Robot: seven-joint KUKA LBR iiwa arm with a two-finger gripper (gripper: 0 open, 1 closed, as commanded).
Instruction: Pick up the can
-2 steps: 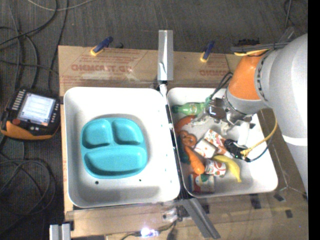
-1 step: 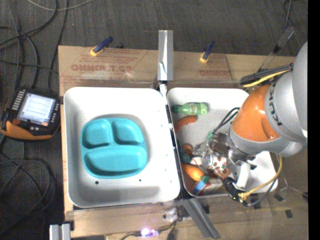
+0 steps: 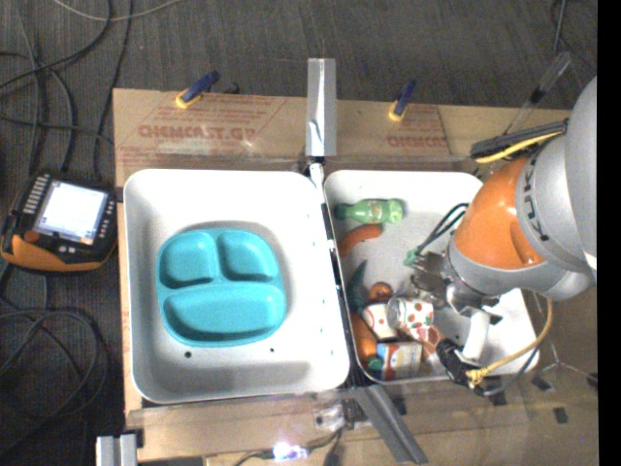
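The can [image 3: 408, 316], silver with red spots, lies on its side in the lower part of the right bin [image 3: 427, 184]. My gripper [image 3: 432, 294] reaches down from the grey and orange arm, right over the can's right end and close against it. The wrist hides how the gripper meets the can.
Around the can lie a green bottle [image 3: 370, 211], an orange sausage [image 3: 358, 236], a dark green item [image 3: 357, 280], a brown piece [image 3: 380, 289], an orange object [image 3: 364, 341] and a small carton [image 3: 400, 359]. The left bin [image 3: 146, 260] holds a blue divided plate [image 3: 223, 284].
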